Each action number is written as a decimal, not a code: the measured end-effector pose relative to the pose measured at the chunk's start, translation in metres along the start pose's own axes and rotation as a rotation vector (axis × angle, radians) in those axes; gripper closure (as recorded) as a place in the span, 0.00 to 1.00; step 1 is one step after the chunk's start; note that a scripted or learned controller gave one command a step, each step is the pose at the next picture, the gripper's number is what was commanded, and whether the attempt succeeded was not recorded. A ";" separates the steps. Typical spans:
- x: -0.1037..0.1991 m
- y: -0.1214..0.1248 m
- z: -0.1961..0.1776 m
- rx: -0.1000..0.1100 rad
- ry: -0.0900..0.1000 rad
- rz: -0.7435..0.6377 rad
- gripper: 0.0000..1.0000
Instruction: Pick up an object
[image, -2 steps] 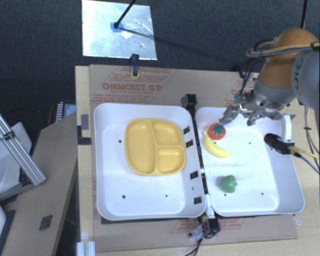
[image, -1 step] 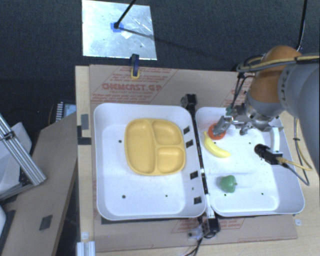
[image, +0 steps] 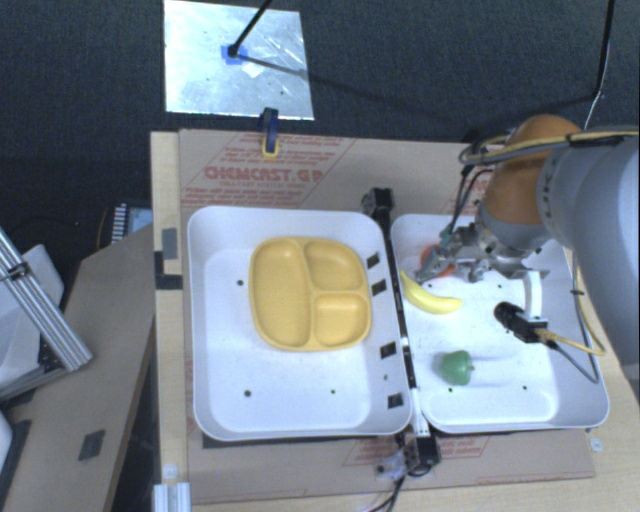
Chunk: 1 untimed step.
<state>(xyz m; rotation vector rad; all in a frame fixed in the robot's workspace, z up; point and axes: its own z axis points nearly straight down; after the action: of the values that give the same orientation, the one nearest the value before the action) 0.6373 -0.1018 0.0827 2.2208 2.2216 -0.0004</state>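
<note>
A yellow banana lies in the right bin, near its left wall. A green pepper rests further forward in the same bin. My gripper hangs low over the bin's back left part, just above and behind the banana, with something red showing at its tip. The grey arm with its orange band reaches in from the right and hides the bin's back right part. Nothing can be seen between the fingers.
The left bin holds a yellow divided plate at its middle. A black divider with clips runs between the two bins. The front right floor of the right bin is bare white.
</note>
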 end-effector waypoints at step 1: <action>0.000 0.000 -0.012 0.004 0.001 0.001 1.00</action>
<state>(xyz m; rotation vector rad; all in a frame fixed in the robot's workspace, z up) 0.6368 -0.1022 0.0943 2.2245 2.2232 -0.0042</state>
